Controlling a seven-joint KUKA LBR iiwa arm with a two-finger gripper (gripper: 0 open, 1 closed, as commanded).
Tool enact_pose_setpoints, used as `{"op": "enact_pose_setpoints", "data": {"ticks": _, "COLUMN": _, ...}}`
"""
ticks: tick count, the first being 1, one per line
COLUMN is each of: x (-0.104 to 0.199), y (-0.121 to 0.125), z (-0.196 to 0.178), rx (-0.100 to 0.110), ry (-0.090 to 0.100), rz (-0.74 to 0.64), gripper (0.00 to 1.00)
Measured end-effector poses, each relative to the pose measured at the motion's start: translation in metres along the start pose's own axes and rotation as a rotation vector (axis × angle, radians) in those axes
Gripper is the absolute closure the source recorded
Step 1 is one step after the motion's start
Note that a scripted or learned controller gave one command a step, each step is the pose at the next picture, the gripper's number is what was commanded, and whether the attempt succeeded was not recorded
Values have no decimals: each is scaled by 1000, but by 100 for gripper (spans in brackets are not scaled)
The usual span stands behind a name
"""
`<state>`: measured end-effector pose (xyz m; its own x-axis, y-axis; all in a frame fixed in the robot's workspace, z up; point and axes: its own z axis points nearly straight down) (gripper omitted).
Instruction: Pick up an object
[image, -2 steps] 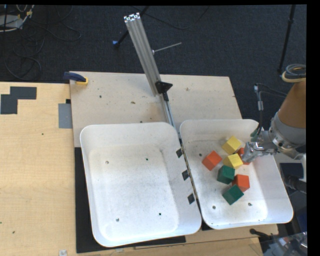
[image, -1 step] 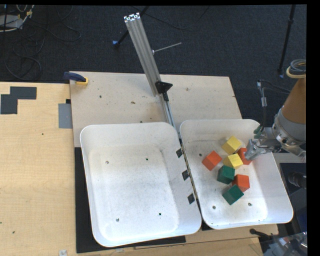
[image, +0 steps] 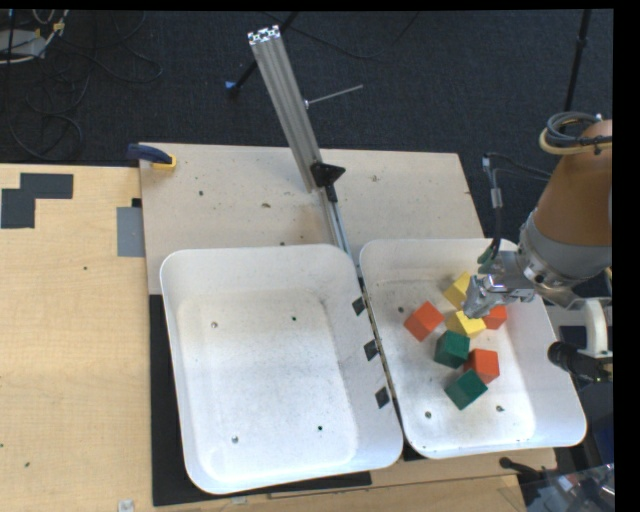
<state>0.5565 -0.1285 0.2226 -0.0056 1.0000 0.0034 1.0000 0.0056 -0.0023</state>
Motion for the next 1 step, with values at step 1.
{"op": "enact_pose_setpoints", "data": {"ticks": 1, "x": 46, "y": 1, "z": -8, "rx": 0, "ry": 0, "rz": 0, "gripper": 100}}
